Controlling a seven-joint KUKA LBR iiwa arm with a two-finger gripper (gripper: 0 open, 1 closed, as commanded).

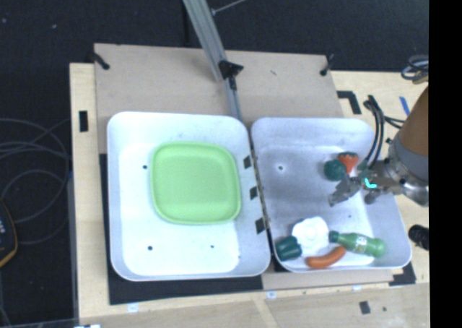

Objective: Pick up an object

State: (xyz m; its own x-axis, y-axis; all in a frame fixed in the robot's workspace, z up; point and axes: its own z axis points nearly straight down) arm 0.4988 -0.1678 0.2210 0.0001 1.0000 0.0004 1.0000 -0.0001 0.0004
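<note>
Two bins sit side by side; the gripper [345,193] hangs open over the right bin [303,139], just below a green-and-orange toy [339,167].

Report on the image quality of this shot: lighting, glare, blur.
Camera view: lighting is uneven, the left bin bright and washed out, the right bin greyer with dull smudges; the claw is soft and slightly blurred; the surroundings fall near black; the green plate stays crisp.
</note>
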